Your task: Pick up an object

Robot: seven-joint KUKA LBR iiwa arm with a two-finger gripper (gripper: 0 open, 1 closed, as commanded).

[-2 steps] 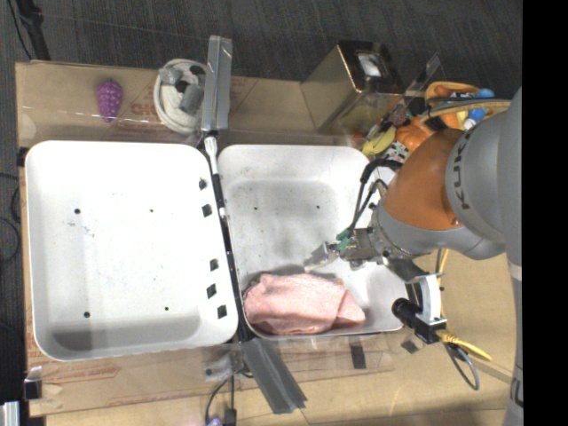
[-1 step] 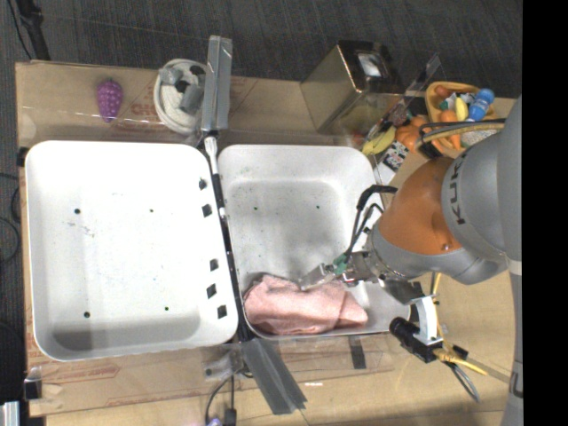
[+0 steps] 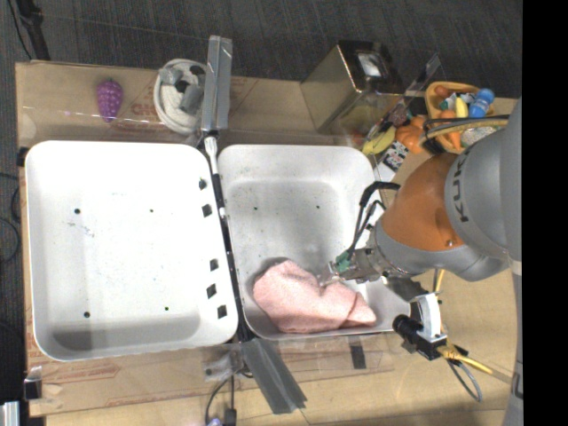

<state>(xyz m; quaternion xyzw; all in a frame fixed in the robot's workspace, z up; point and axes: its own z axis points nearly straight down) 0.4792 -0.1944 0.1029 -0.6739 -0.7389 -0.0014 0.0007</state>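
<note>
1. Camera view from above puts the gripper (image 3: pixel 335 272) low in the right bin (image 3: pixel 293 171), down against the upper right edge of the pink cloth (image 3: pixel 306 302).
2. That cloth, the one thing to pick, lies crumpled along the right bin's near edge, stretching from near the divider toward the near right corner.
3. Whether the claw is released or clenched cannot be told here; its tip is small and half lost against the fabric, so no hold on the cloth can be claimed.
4. Risk: the tip meets only the cloth's edge, not its bulk. A pinch there may catch just a thin fold, which could slide out on the lift.
5. Risk: the cloth sits close to the bin's near wall. Dragging rather than lifting could bunch it into the near right corner, where the wall crowds the claw.
6. Risk: pressing too deep may jam the tip on the bin floor, since soft fabric gives little sign of contact.
7. The left bin (image 3: pixel 115 238) plays no part yet.
</note>
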